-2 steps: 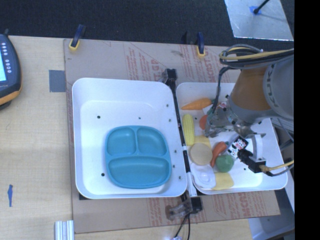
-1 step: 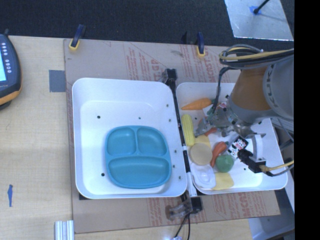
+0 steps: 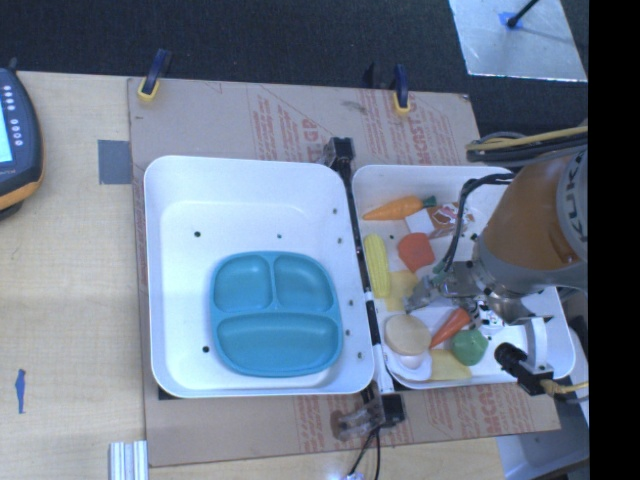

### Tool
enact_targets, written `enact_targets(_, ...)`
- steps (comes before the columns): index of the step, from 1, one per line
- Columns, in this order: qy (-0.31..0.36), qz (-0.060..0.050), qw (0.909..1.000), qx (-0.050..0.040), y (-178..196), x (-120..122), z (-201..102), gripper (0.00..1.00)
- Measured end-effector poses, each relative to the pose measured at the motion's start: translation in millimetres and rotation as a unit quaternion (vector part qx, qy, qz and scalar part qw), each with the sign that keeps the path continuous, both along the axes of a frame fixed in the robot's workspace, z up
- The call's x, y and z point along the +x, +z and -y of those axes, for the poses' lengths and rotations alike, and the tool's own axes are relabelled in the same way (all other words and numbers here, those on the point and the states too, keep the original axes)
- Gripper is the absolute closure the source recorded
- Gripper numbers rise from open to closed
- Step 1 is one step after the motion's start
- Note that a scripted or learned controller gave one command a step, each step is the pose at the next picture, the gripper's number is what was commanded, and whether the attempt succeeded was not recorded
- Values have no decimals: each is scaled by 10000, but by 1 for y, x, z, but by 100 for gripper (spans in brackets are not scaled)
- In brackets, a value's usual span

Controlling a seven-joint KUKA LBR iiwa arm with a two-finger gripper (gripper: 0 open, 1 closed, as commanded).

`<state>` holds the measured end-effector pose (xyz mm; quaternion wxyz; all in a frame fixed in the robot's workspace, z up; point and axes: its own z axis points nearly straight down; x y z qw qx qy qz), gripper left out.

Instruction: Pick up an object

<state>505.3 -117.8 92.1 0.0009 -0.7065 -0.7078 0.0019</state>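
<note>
The right bin (image 3: 372,183) holds several toy foods. An orange carrot (image 3: 394,208) lies at its far side, a yellow corn cob (image 3: 377,262) along its left wall, and a red piece (image 3: 416,252) beside the cob. Nearer the front are a second carrot (image 3: 450,325), a green piece (image 3: 468,347), a beige round piece (image 3: 406,333) and a pale yellow piece (image 3: 450,369). My gripper (image 3: 433,292) hangs low over the middle of this bin, between the red piece and the second carrot. The arm's body hides the bin's right part.
The left bin (image 3: 170,183) holds a blue divided plate (image 3: 275,313). Clamps (image 3: 400,88) pin the cardboard under the bins. A black latch (image 3: 341,151) sits between the bins at the far side. A handheld pendant (image 3: 15,138) lies at the far left.
</note>
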Motion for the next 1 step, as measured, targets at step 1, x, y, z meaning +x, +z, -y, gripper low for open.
enact_targets(1,27,45,10000,4,2,90,-8,0)
